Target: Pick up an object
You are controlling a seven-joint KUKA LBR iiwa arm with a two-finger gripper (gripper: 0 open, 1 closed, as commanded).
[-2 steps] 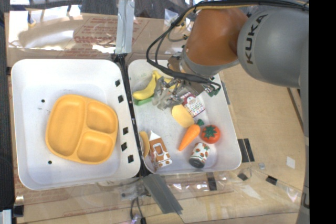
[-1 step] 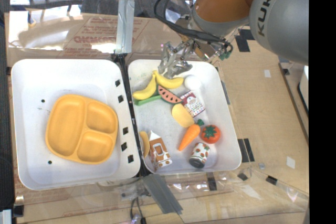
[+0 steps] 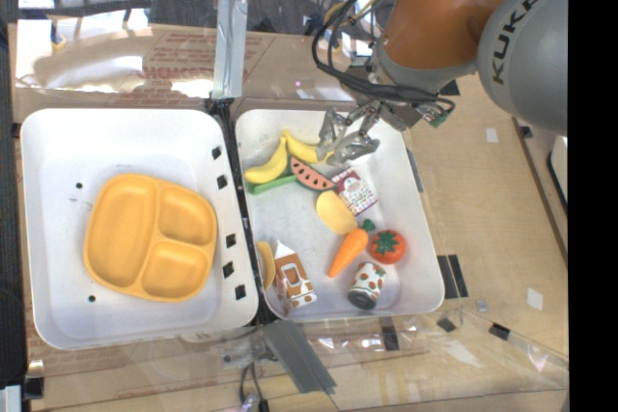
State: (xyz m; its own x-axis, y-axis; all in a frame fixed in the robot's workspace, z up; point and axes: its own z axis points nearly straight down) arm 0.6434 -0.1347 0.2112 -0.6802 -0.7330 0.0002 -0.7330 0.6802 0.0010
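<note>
My gripper [image 3: 345,141] hangs over the far part of the right bin [image 3: 417,207], its metal fingers spread and nothing between them. Just under and left of it lie two bananas [image 3: 275,164] and a watermelon slice [image 3: 312,178]. Nearer the front are a small carton with a pink label [image 3: 358,195], a yellow lemon-like fruit [image 3: 334,212], a carrot [image 3: 348,252], a tomato [image 3: 386,246], a printed can [image 3: 367,286] and a little milk carton [image 3: 291,278]. The orange wrist band [image 3: 439,10] is above the bin's far edge.
The left bin [image 3: 48,159] holds a yellow divided tray [image 3: 150,234]. A strip of grey tape [image 3: 227,48] runs down the cardboard behind the bins. Cables loop around the wrist at the top.
</note>
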